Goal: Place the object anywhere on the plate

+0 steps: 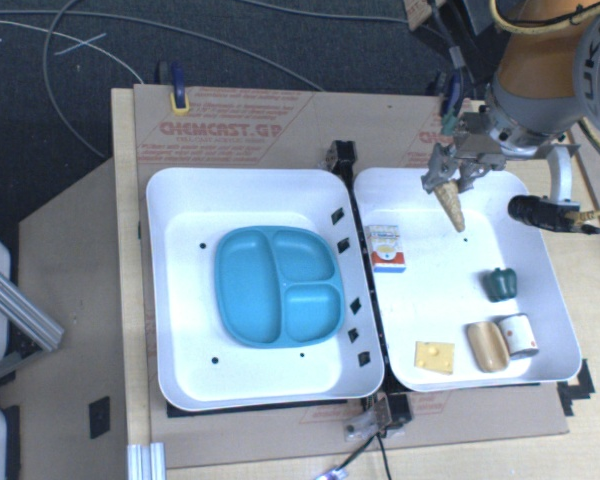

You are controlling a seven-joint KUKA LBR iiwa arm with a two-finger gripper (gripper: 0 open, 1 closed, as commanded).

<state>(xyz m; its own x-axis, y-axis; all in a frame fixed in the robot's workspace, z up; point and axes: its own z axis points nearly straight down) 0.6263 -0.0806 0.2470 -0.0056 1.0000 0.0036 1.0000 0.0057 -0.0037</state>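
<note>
Looking down on a bench with two shallow white bins side by side, the task appears to be at its carrying stage. The grey arm reaches in from the right, and its gripper (452,190) hangs over the upper part of the right bin (550,268). Its two fingers are closed around the top of a tan, cone-shaped object (451,206), which points down and seems lifted clear of the bin floor, though the height is hard to judge from this angle.

The left bin (170,268) holds a blue plate (278,286) with three compartments, lying flat near the bin's middle. Nothing rests on the plate, so the placing is not yet done; the cone is well apart from it, with the divider between the bins in between.

The right bin holds several loose items: a small white, red and blue carton (385,248) near its left wall, a dark green piece (499,284) toward the right, a yellow square block (435,357) near the front edge, and beside it a tan bread-like piece (487,347) touching a small white can (519,335).
</note>
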